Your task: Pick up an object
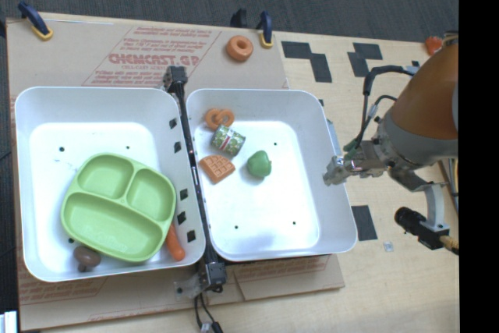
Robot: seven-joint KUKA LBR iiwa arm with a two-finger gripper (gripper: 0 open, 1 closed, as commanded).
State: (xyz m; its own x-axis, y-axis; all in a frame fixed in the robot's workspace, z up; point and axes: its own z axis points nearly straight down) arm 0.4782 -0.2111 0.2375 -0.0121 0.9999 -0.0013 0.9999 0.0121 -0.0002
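In the right bin (308, 109) lie an orange ring-shaped piece (220, 118), a small green patterned can (228, 140), a waffle-like orange square (217, 168) and a green rounded object (259, 164). My gripper (337, 171) hangs just over the right bin's right rim, well to the right of these objects, with nothing seen between its parts. The arm's orange band (435, 90) and grey wrist sit at the right side.
The left bin (31, 109) holds a green divided tray (117, 204), a brown lump (86, 257) and an orange carrot-like piece (175, 245). An orange ring (240, 48) lies on the bench behind the bins. Clamps sit along the cardboard edge.
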